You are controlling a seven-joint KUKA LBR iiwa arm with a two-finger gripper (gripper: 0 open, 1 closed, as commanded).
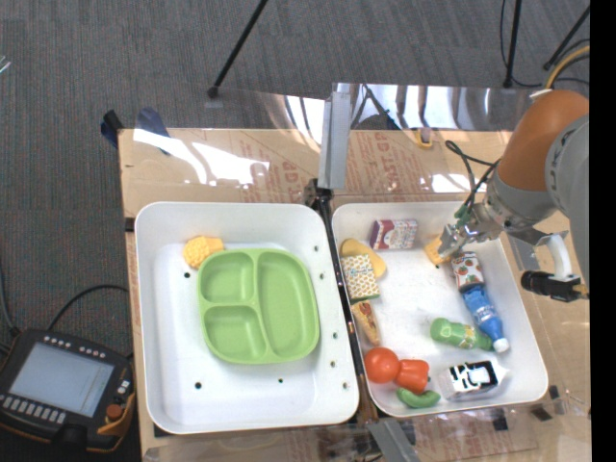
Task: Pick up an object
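Grey carpet surrounds the bench (241, 162), which bears two shallow white bins side by side. At the far right corner of the right bin (534, 354), a small yellow object (438, 251) lies against the bin floor, and the gripper (458, 231) hangs right over it, its tip touching or almost touching the yellow piece. Whether the tool is clenched or released cannot be told from this view, and nothing shows the piece held.

Just near of the gripper lies a blue bottle (478, 301) with a red-and-white label end toward the far side and a white cap toward the near side. Left of the bottle's cap rests a green bottle (459, 333) on its side. Near of that sits a black-and-white packet (473, 377).

Along the bin's near-left corner are a red tomato (381, 364), an orange-red pepper (413, 374) touching it, and a green pod (418, 398). Along the left wall lie a hot dog (366, 320), a checked box (360, 277) over a yellow banana (371, 254), and farther off a red-and-white carton (395, 233).

The left bin (159, 354) holds a green divided plate (258, 305), with a yellow waffle-patterned piece (199, 250) at its far-left edge. A teach pendant (63, 383) rests on the floor at the near left.
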